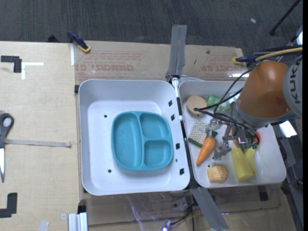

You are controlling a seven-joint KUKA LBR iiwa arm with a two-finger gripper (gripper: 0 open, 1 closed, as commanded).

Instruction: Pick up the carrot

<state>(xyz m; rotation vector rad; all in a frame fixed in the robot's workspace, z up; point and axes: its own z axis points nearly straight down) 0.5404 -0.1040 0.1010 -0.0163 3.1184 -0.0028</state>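
The orange carrot [206, 149] with a green top lies at a slant in the right bin [275, 176], near its left wall, tip toward the front. My gripper [222, 147] hangs low just to the right of the carrot, its metal parts close beside the carrot's thick end. The view does not show the carrot inside the gripper. The grey arm with its orange band [266, 96] reaches in from the right and hides the back right part of the bin.
The right bin also holds a tan round disc [196, 104], a green item [213, 100], a speckled wedge [197, 133], a corn piece [217, 173] and a yellow bottle [242, 163]. A blue divided plate [143, 141] lies in the left bin [91, 177]. Scissors [4, 131] lie far left.
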